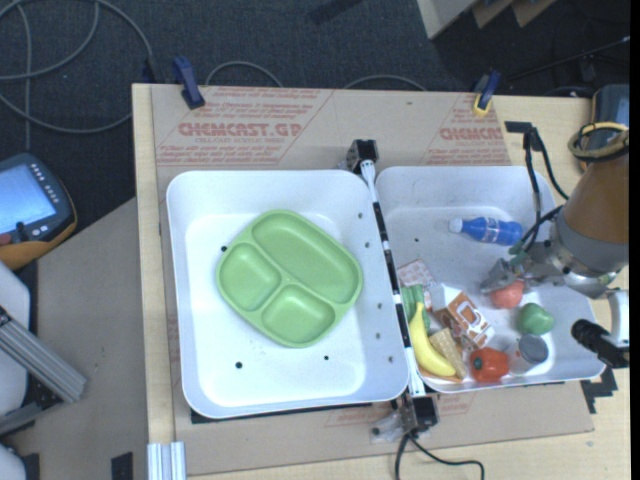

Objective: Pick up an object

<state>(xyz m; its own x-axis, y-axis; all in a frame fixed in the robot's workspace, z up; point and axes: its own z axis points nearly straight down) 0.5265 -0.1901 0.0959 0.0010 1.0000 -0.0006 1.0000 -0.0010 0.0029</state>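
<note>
The right bin (440, 190) holds several small items. A blue bottle (489, 230) lies near the back. A banana (431, 346), a red tomato (489, 364), a green fruit (536, 318), a grey round piece (533, 349) and snack packets (466, 318) crowd the front. My gripper (508, 271) reaches in from the right and hangs low over the bin's right half. A small red-orange object (509, 294) lies right under its tip, touching or nearly touching it. Whether the object is gripped cannot be made out.
The left bin (200, 358) carries a green divided plate (290, 277) at its middle. A black hinge bar (385, 268) runs between the bins. The arm's orange band (600, 203) stands over the right bin's right rim. Cables and a handheld screen (30, 203) lie off the bench.
</note>
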